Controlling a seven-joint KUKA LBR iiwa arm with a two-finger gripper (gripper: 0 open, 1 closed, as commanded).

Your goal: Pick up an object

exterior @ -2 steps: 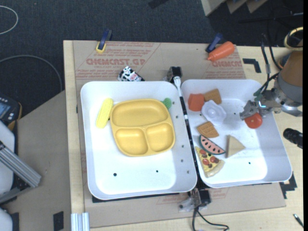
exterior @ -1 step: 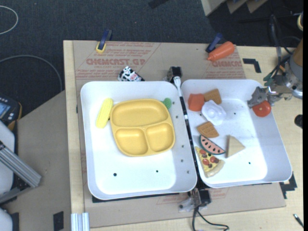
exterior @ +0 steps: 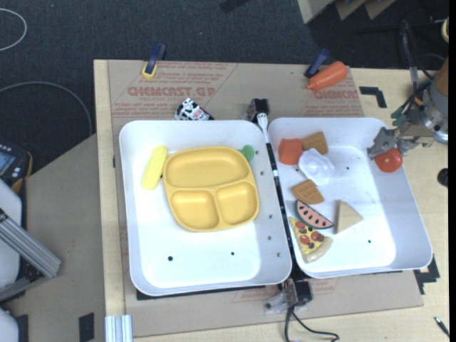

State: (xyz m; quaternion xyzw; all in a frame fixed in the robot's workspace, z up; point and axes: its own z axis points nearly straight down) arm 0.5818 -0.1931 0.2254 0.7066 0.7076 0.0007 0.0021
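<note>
Over right bin's (exterior: 420,226) far corner, claw (exterior: 385,148).

Right bin (exterior: 406,212): toys crowd its left half, right half mostly bare. Left bin (exterior: 135,212): yellow tray (exterior: 211,187) mid-top, bare floor below.

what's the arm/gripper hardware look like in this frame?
At the right edge, a grey and silver metal wrist with dark cables looping above it. The gripper is small, dull grey metal, with angular fingers. No markings are readable at this size.
</note>
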